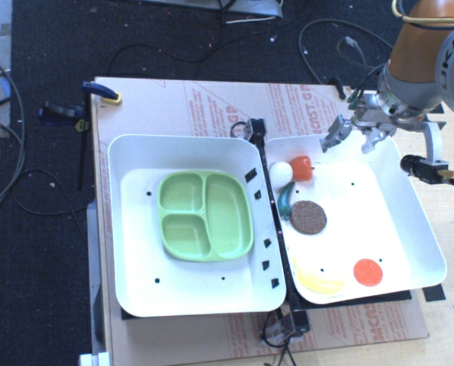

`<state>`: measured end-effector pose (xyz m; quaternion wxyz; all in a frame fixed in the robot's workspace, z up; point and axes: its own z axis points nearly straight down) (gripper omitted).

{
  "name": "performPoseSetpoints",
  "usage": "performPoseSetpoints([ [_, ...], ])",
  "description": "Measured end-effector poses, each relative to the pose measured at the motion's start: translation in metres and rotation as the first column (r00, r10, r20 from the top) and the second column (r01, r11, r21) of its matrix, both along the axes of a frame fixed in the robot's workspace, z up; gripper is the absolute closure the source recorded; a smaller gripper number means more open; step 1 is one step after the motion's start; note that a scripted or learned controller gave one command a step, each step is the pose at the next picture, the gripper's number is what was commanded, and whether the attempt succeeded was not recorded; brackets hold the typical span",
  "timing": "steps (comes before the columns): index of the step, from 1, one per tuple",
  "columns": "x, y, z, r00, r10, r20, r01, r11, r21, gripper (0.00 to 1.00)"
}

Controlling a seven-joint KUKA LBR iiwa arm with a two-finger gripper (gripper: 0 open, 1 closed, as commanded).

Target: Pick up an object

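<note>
A: Bins are sitting side by side on the bench, seen from above at a slant. The left bin (pixel 127 204) is holding a green divided plate (pixel 206 215), lying flat near its middle. The right bin (pixel 410 219) is carrying the loose pieces, which is presumably why the arm is working over that side.

B: Where is the gripper (pixel 355 134) hanging?

A: Over the far rim of the right bin, above its back corner, with the orange-banded wrist reaching in from the right. Its jaws are standing spread apart with nothing between them, so nothing is being lifted yet.

B: And the candidates for picking?

A: A white ball (pixel 279 173) and an orange-red block (pixel 302 168) are lying just beside each other near the dividing wall. A teal piece (pixel 286 200) is resting against that wall, touching a brown speckled disc (pixel 309 217). A yellow banana shape (pixel 318 282) and a red-orange disc (pixel 368 272) are lying toward the near edge, apart from the rest.

B: Nearest to the fingers?

A: The block and ball, I am judging; being crowded together, they may be awkward to pinch singly.
</note>
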<state>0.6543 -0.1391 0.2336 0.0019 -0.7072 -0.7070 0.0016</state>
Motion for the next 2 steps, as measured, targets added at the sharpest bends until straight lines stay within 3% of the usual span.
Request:
performPoseSetpoints([
  [1, 0.001, 0.000, 0.003, 1.000, 0.001, 0.005, -0.001, 1.000, -0.001, 0.00],
  [2, 0.000, 0.000, -0.061, 1.000, 0.000, 0.000, 0.000, 1.000, 0.000, 0.00],
])
